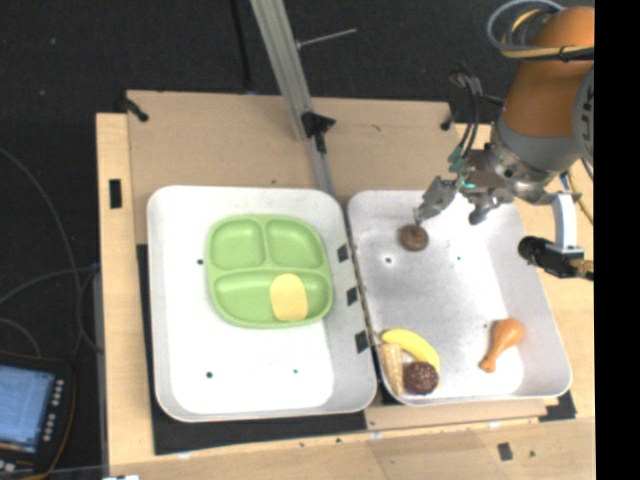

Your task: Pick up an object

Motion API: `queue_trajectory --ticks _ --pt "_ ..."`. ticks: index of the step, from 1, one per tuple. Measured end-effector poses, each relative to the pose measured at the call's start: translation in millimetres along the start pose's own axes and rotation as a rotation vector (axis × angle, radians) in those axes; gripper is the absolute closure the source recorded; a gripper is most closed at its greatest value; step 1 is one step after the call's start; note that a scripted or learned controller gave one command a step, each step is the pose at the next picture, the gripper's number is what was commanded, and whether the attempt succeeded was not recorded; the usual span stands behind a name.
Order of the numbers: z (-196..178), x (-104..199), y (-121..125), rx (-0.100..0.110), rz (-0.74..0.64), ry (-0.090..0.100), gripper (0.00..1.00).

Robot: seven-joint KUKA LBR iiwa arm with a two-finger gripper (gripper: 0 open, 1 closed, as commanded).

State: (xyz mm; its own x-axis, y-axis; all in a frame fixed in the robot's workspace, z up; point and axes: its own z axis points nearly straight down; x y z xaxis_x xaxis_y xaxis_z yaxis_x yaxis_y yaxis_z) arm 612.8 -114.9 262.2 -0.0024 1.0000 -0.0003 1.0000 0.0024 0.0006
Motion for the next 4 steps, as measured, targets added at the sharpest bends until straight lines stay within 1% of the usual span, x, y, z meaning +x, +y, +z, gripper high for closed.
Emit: queue_trajectory --ticks 1,2,3,4 --pt "0 0 0 0.000 0.000 0.000 0.00" --pt "43 4 -1 0.004 0.003 -0.001 0.00" --pt "105 5 -7 0.006 0.003 -0.001 0.00" --pt "158 4 -8 0.005 0.004 -0.001 0.00"
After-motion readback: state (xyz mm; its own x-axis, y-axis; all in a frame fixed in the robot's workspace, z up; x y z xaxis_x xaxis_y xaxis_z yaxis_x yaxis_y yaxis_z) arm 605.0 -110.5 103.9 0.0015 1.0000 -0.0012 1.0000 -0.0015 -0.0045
